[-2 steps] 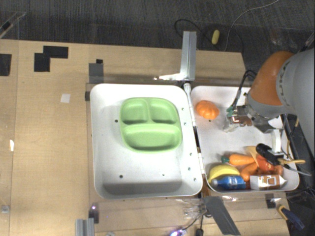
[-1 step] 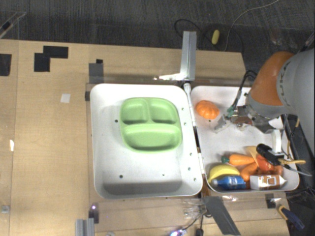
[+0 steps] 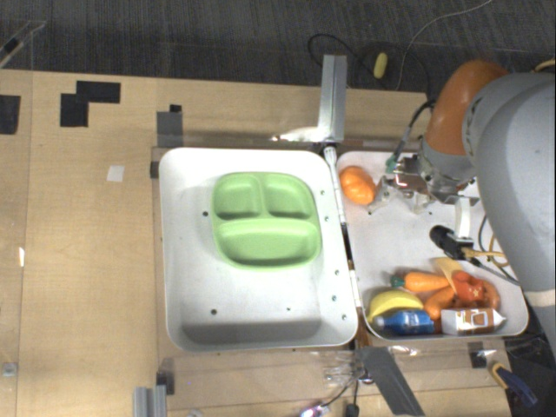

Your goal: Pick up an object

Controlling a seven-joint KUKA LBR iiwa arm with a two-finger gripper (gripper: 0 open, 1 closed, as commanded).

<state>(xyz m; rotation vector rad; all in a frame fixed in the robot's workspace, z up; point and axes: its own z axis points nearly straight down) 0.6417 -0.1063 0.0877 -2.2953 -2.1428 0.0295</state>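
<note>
Grey pincer (image 3: 401, 186) sits low over the far part of the right shallow white bin (image 3: 391, 241), at the end of the grey arm with the orange band (image 3: 460, 102) that reaches in from the right. We cannot tell whether the pincer is apart or together.

Just beside it, to its left in the view, lies the round orange fruit (image 3: 356, 185), close against the bin's left wall near the far corner. We cannot tell if the two are touching or apart.

We see the other objects heaped along the near edge of the same bin, well apart from the pincer:
- yellow banana (image 3: 395, 302)
- blue bottle-like item (image 3: 407, 322), just in front of the banana
- orange carrot (image 3: 426, 281), behind the banana
- red lumpy item (image 3: 473, 289), to the carrot's right
- white carton with orange print (image 3: 472, 321), at the near right corner

The left shallow white bin (image 3: 182, 233) holds a green plastic divided plate (image 3: 265, 218), lying flat around mid-bin with its three compartments facing up. Both bins rest side by side on the pale wooden worktop (image 3: 78, 233).
</note>
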